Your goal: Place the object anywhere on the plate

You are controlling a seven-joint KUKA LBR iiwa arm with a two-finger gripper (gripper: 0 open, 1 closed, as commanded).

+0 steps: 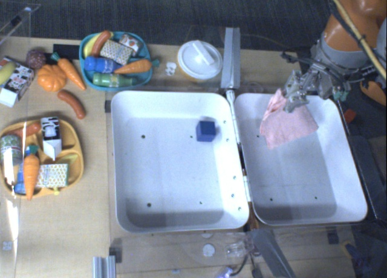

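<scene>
A small blue cube (206,130) lies in the left bin (151,204), toward its back right. In the right bin (314,198) a flat pink plate (289,126) rests at the back, with its upper left corner seeming to be raised. My gripper (295,97) hangs over the plate's top edge, close to it or touching it. The wrist hides how it meets the plate. The cube is well to the gripper's left, across the wall between the bins.
Behind the bins stand a white round lidded bowl (201,60) and a blue bowl (115,59) of toy food. A yellow dish (42,159) of toys sits far left, with a pumpkin (51,78) and a sausage (71,104) loose nearby.
</scene>
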